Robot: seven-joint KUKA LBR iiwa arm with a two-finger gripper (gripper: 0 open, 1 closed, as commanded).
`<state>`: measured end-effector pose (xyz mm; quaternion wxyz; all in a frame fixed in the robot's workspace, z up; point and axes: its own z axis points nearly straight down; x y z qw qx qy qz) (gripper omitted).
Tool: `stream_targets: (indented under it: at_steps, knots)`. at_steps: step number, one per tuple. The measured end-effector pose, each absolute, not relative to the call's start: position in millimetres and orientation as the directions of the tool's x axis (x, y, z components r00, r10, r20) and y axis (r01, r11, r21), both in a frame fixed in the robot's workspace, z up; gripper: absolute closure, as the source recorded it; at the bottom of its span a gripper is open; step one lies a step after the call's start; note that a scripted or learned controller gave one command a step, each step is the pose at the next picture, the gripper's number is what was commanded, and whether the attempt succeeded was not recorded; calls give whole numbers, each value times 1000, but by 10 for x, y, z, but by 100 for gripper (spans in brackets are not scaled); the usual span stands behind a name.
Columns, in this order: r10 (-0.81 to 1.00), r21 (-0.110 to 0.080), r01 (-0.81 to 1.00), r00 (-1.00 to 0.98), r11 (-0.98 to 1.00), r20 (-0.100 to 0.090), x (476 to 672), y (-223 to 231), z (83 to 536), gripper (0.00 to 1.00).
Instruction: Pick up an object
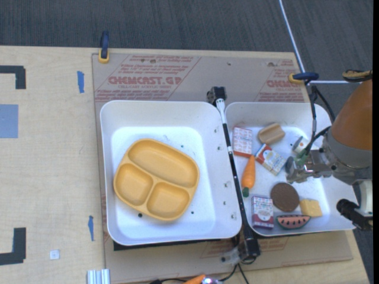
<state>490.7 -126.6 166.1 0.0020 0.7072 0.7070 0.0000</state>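
**Gripper low over the right bin's toy food**

Over the right bin (237, 112), the gripper (300, 171) hangs near its right side; whether it is spread or pressed together cannot be told. Below it lie a brown disc (285, 197), a yellow cheese block (311, 207) and a watermelon slice (293, 222). A carrot (249, 173) lies nearer the divider. A yellow sectioned plate (156, 179) sits in the left bin (112, 117).

Toys (267, 176) crowd the right bin (237, 114); yellow tray (156, 179) fills left.
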Motion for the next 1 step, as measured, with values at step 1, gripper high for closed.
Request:
stream_targets:
  at_steps: [1]
  knots:
    - [1000, 3, 1000, 0, 0, -2, 4909, -1258, 1661, 0]
